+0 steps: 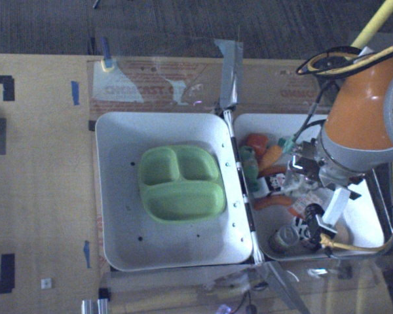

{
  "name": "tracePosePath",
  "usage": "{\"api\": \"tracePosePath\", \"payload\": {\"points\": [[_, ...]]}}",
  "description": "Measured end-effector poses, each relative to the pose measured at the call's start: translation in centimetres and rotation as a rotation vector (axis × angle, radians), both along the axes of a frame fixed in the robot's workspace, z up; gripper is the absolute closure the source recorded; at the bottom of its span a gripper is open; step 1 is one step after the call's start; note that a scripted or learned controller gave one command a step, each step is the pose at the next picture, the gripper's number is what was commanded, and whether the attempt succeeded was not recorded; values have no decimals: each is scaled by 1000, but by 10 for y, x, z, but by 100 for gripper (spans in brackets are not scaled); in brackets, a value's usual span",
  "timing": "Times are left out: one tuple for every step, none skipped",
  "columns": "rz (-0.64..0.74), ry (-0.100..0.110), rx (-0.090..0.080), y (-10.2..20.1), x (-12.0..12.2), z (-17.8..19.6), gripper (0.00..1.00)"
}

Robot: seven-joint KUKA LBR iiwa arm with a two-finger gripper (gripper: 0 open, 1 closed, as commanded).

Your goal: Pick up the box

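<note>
Clutter fills the right bin [373, 224]: red and orange toys, a green thing, a small metal can [285, 237]. The gripper [301, 182] hangs low over that pile w/ the arm [357, 110] above it, prob. because the box is there. Can't tell how the jaws stand; the wrist hides them. Which bit is the box I can't tell. The left bin [118, 175] holds a green tray [181, 183] w/ three parts, lying flat.

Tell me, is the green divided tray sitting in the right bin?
No, the green divided tray lies in the left bin, while the arm works over the right bin.
</note>
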State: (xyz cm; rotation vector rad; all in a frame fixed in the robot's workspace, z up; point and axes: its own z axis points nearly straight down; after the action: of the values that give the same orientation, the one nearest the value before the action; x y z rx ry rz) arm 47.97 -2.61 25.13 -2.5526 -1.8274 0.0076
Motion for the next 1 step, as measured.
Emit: {"api": "tracePosePath", "payload": {"points": [[-284,0,-2,26,42,-15,100]]}}
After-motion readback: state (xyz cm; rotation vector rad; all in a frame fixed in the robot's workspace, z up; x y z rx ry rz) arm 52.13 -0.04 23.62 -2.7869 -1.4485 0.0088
